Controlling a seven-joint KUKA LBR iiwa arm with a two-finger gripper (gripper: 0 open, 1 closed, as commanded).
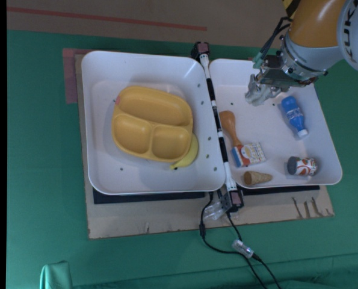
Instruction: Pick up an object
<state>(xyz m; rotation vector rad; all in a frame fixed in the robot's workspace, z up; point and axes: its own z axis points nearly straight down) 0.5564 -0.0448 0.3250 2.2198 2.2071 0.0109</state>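
Note:
My gripper (258,95) hangs over the upper part of the right bin (323,143), its fingertips above bare bin floor with nothing seen between them. A blue bottle (293,117) lies just to its right. Below the gripper lies a brown drumstick-shaped toy (230,125), and under that a small printed snack box (249,154). An ice-cream cone (257,177) and a small can (302,166) lie near the bin's front edge.
The left bin (100,77) holds a yellow divided tray (151,123) with a banana (189,156) tucked under its lower right corner. A hinge bar (215,113) runs between the bins. Cables (239,245) trail off the bench front.

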